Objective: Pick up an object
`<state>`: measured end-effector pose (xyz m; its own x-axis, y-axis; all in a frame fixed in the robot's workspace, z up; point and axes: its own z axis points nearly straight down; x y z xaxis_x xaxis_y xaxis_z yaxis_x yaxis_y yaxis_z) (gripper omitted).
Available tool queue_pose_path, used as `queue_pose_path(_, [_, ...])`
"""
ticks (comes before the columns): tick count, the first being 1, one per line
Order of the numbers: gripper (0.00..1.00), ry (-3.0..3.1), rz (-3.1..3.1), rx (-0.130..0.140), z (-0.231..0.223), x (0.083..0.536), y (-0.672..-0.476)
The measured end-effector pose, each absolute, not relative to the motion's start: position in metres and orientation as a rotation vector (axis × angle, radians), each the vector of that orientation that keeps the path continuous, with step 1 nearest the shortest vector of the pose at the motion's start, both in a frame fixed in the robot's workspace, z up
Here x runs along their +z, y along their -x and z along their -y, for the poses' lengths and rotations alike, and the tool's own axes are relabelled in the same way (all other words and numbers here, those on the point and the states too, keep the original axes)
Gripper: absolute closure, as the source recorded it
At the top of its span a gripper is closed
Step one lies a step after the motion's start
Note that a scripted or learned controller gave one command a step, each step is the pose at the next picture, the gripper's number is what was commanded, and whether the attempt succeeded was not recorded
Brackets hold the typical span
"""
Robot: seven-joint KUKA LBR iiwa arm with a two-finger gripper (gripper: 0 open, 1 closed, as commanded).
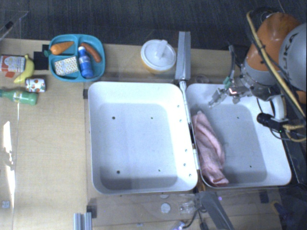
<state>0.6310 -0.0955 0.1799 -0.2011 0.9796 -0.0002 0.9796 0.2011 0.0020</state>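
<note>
Pink cloth (209, 150): you find it bunched lengthwise in the right bin (268, 176), lying against that bin's left wall, right of centre and low in the frame.
Right bin: it touches the left bin (139, 138) along a shared edge in the middle of the frame.
Left bin: it sits centre frame on the desk (43, 166).
Claw (224, 94): you see it over the upper left corner of the right bin, above and apart from the pink cloth; its two fingers look spread, with nothing between them.
Arm (276, 42): grey and orange, it enters at the upper right of the frame.
Blue tray (98, 61): upper left, holding toy food in compartments.
White lidded cup (158, 55): top centre, just above the bins.
Small items: a banana (25, 71), a can (35, 85) and a green bottle (19, 96) lie at the far left edge.
</note>
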Motion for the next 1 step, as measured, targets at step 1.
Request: queue_pose_path(1, [0.0,-1.997,-2.418,0.007,0.0899,0.0962,-0.5975])
